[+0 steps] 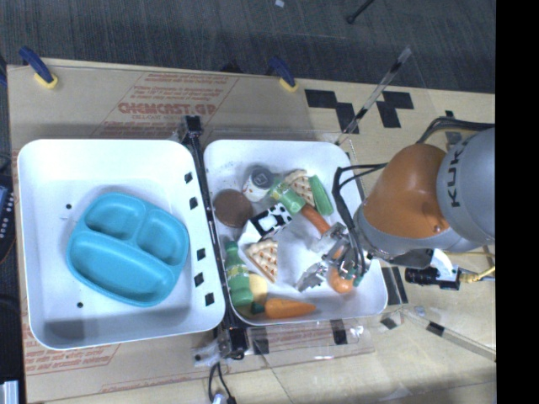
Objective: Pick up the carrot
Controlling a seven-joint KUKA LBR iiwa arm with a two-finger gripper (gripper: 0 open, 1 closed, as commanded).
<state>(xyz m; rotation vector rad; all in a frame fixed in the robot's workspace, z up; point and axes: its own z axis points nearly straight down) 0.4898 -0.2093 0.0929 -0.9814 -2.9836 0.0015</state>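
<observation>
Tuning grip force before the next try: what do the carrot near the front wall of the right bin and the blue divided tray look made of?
The carrot looks like a moulded plastic toy: uniform orange, smooth, with a faint sheen, though rubber or foam cannot be ruled out. The blue tray looks like hard plastic: even colour, rounded moulded compartments, soft highlights on its rims.

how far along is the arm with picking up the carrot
Done: the gripper is down in the right bin, beside an orange piece. In hand: nothing that I can see. Left: the carrot lies by the near wall, not yet gripped or lifted.
</observation>
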